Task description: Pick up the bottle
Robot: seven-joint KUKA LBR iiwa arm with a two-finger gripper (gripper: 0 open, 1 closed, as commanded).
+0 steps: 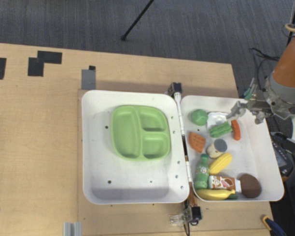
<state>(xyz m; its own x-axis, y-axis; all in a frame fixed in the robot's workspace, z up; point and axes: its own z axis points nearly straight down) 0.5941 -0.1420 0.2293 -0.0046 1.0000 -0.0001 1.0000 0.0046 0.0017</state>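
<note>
Progress: nothing lifted | bottle (202, 173) lying untouched at six o'clock in right bin (270, 158) | my pincer (248, 108) at one o'clock, fingers spread, carrying nothing | left: reach, grasp, raise

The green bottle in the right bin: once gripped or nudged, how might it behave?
The green bottle lies along the right bin wall, so a nudge may roll it. It looks like smooth toy plastic: probably light, stiff, perhaps slippery. The corn and banana crowd it and may shift.
</note>
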